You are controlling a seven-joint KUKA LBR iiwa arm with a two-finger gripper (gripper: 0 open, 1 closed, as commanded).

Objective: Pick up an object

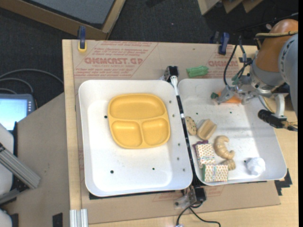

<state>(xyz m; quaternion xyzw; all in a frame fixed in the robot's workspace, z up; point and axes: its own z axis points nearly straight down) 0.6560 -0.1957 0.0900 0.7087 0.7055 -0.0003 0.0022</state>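
Camera view: jaws down at the far end of the right-hand bin

The jaws are low inside the right-hand bin [265, 141], near its far wall, and whether they are released or clenched cannot be told from this angle. Just beside them, on the side toward the other bin, lies a small orange piece [229, 98] with a green tip; it looks close enough to touch, but nothing shows it gripped. Above them rises the grey arm [279, 63], reaching in from the view's right.

Further out in the same bin, the other things cluster toward the near left. A speckled oval cracker [191, 125] lies by the dividing wall, with a tan block [207, 129] just beside it. Nearer the camera sits a croissant-shaped piece [223, 146], with a patterned packet [204, 152] at its left and a second packet [216, 172] against the near rim. A crumpled white ball [254, 165] sits apart in the near right corner.

The left-hand bin [99, 164] holds a yellow divided plate [139, 119], lying flat toward its far half.

On the surface [118, 60] beyond the bins, a small green thing [197, 71] lies just outside the right-hand bin's far wall.
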